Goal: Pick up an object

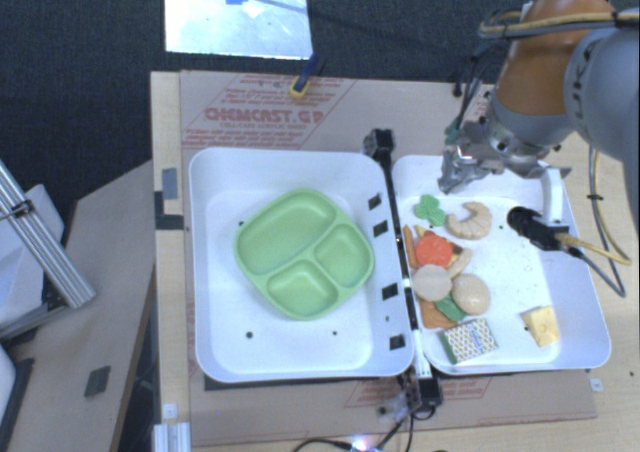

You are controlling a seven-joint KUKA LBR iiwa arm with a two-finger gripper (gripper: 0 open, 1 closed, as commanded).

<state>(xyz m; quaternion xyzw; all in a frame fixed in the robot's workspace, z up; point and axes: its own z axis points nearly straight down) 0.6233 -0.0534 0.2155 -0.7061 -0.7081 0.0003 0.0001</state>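
Toy foods, among them a croissant (470, 221), tomato (434, 249) and green leaf (429, 208), lie clustered in the right bin (570, 340). Above that bin's far edge hangs the claw (458, 172), its opening impossible to tell. A green 3-compartment tray (303, 253) sits in the left bin (215, 340).

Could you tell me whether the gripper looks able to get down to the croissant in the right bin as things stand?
Probably yes: the gripper hangs just above and left of the croissant, whose top lies uncovered, with only the green piece close beside it.
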